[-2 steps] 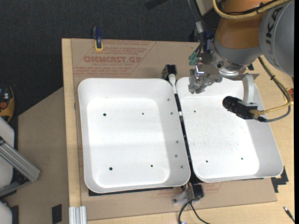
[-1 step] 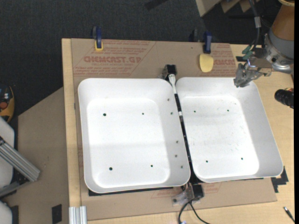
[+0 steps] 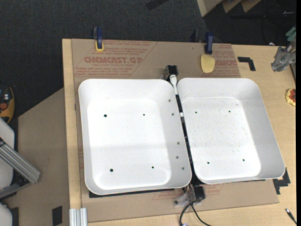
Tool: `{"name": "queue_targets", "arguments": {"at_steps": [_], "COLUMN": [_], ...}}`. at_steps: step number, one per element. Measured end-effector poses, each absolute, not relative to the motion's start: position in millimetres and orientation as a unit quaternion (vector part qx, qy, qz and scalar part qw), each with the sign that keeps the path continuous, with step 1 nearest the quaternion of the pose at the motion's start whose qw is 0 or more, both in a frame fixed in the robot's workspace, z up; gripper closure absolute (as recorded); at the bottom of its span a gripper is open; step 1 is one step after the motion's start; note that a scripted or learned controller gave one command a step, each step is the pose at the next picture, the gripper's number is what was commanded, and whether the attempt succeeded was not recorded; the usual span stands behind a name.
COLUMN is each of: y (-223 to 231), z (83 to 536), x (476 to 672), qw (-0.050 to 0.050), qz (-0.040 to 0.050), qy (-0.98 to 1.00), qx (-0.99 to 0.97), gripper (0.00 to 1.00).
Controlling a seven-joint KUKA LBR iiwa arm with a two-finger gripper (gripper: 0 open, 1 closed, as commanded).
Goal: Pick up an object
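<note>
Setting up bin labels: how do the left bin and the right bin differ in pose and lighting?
The left bin sits roughly square to the view; the right bin is turned slightly. A shadow crosses the left bin's upper floor; the right bin is evenly lit. Both are shallow, white, with four dark floor dots.

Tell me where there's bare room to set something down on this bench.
The floors of the left bin and right bin are bare. It is crowded along the seam between them, at the clamps behind, and at the cable in front.
</note>
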State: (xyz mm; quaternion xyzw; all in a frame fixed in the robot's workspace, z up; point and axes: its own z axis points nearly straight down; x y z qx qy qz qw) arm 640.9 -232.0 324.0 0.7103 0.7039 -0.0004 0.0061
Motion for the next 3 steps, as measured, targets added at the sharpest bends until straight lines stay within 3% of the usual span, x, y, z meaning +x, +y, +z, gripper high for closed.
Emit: {"name": "queue_targets", "arguments": {"at_steps": [1,2,3], "y": [-191,-165,-101], "z": [268,415,309], "x": [639.1,657.5,653.8], "qw": [-0.002,0.009,-0.004], "qz": [-0.0010,0.0054,-0.0019], "qy": [0.708,0.709,0.709], "qx": [0.706,0.705,0.705], "gripper": [1.00,1.00,1.00]}}
